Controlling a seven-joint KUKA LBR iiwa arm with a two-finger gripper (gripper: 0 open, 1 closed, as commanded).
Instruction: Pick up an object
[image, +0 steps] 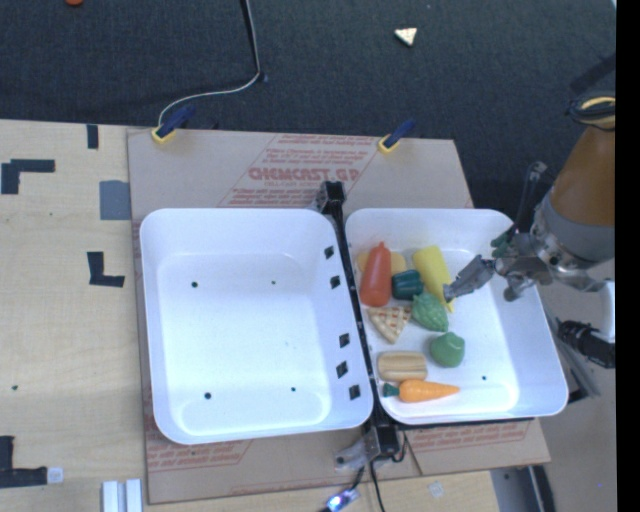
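From my feed I see the grey arm with its orange band coming in from the right, and its two-finger gripper reaches over the right-hand shallow white plastic bin. One dark finger slants down toward the left, its tip just beside the yellow plastic corn-like piece and just above the bumpy dark green plastic vegetable. I cannot tell how far the fingers are spread, and I see nothing clearly between them.

All the toy foods lie in that right bin, crowded toward its left wall. The red plastic pepper-shaped piece sits nearest the divider, upright along the bin's length. A small teal plastic cylinder rests between it and the yellow piece. Below them is a tan waffle-patterned wedge, touching the bumpy green vegetable on its right. Further down I see a rounded lighter green plastic piece, a tan bun-shaped piece, and an orange plastic carrot lying sideways near the bin's lower wall.

The left-hand shallow white plastic bin stands beside it, the two joined along a dark strip. Both sit on a brown cardboard sheet on the wooden tabletop, with blue-and-yellow clamps at the sheet's upper corners.
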